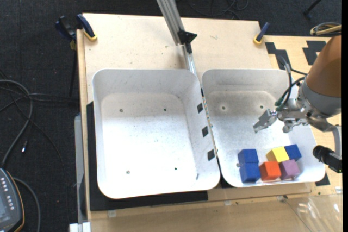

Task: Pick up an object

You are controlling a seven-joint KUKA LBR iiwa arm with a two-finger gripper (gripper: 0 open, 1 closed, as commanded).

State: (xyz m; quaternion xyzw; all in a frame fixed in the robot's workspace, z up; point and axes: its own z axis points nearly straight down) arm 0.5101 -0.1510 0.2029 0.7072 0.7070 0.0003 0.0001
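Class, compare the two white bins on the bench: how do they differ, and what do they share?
The right bin holds coloured blocks in its near corner; the left bin does not. The gripper hovers over the right bin, not the left bin. Both are shallow, white, rounded at the corners and speckled.

Five small blocks clustered in the near right corner of the right bin (228,89). Two blue blocks (249,164) stacked or pressed front-to-back at the left of the cluster, hard to tell which. Orange block (271,170) just right of them, touching. Yellow block (279,154) behind the orange one. Purple block (290,169) right of the orange, touching it. Smaller blue block (293,151) behind the purple, beside the yellow. All resting flat on the bin floor, none lifted.
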